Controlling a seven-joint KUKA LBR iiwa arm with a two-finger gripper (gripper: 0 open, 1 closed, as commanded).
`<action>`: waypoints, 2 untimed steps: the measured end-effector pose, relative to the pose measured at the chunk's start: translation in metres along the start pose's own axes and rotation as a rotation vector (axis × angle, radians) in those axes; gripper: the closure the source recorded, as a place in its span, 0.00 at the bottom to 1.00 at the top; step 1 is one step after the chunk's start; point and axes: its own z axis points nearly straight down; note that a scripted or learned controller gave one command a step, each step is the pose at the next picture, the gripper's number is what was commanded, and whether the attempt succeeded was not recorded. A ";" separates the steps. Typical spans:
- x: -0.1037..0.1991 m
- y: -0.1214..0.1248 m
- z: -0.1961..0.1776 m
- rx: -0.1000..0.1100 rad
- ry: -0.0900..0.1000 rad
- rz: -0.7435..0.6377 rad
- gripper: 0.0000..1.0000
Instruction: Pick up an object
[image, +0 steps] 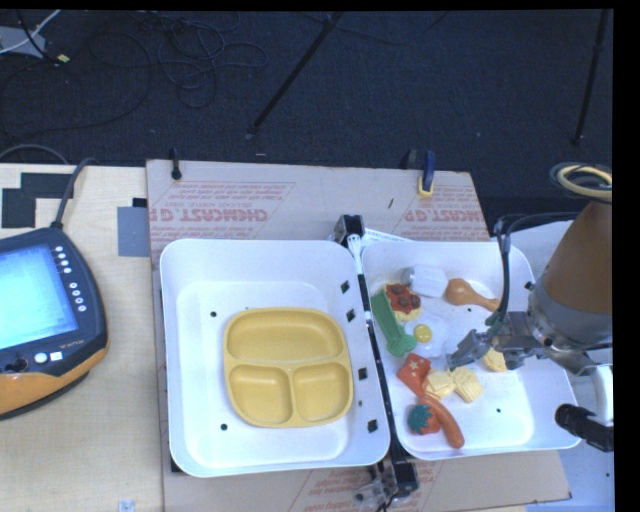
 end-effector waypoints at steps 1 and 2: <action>-0.001 0.000 -0.010 0.003 0.001 0.002 1.00; 0.077 -0.014 -0.091 -0.005 0.000 -0.005 1.00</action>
